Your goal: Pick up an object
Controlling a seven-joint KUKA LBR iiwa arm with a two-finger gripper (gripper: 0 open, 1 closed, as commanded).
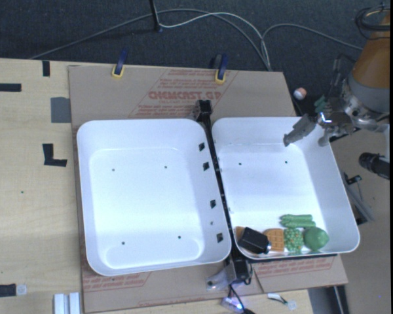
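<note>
The claw (301, 133) hangs at the far rim of the right bin (327, 175); whether it is spread cannot be told, and nothing sits in it. The toys (285, 236) cluster in the near corner, so it must travel there and descend

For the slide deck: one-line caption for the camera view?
Gripper hovers over the right bin's far corner; toys cluster along its near edge.

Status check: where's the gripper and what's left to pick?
Gripper above right bin's far edge, nothing held. Toys clustered at near edge: black block, green ball. Path unobstructed.
</note>
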